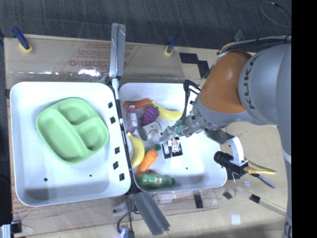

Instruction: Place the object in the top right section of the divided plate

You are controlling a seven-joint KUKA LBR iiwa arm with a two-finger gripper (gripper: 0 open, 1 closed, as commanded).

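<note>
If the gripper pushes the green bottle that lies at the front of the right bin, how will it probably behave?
The green bottle lies on its side against the right bin's front wall, so it would probably roll if pushed sideways. Its body looks smooth and glossy, so it may slip under a loose grasp. It seems rigid, like a toy, and probably light.
</note>
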